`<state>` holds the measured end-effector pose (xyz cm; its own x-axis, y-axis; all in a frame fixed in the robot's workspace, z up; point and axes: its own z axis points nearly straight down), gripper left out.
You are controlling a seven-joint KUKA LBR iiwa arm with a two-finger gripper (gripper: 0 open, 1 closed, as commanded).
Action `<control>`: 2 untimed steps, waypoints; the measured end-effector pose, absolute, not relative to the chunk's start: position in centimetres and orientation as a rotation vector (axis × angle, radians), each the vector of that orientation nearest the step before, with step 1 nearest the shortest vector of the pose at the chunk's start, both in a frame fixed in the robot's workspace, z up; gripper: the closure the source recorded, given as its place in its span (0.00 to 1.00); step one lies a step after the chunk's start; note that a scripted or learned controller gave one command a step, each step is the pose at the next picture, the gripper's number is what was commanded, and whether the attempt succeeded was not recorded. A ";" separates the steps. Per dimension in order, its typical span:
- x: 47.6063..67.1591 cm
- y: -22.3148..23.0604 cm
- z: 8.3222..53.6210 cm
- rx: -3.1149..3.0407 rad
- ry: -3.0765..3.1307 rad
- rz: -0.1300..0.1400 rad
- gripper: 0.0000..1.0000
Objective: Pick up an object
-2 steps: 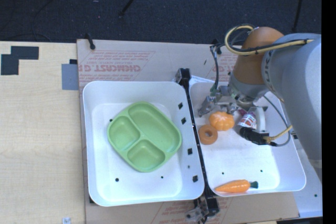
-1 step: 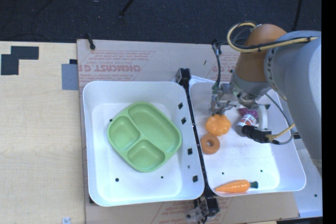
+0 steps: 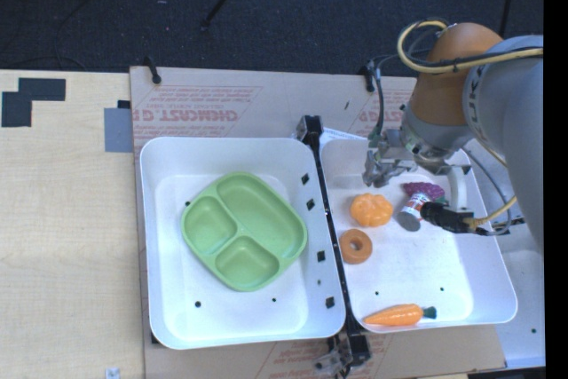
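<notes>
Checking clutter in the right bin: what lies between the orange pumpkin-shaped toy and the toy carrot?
In the camera view, an orange ring-shaped donut lies between the pumpkin-shaped toy and the carrot; beyond it, bare bin floor.

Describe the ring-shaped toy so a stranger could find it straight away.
Start at the right-hand white bin, the one the arm reaches into, not the bin with the green divided plate. Near its left wall lies a small orange-brown doughnut, just below a rounder orange lump. It alone has a hole through its middle; the carrot by the bottom edge is long and pointed.
</notes>
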<state>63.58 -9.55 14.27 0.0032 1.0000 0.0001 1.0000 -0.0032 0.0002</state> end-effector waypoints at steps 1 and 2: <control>63.1 -9.9 20.5 2.224 2.215 0.003 1.00; 63.0 -9.4 26.5 2.219 2.221 0.003 1.00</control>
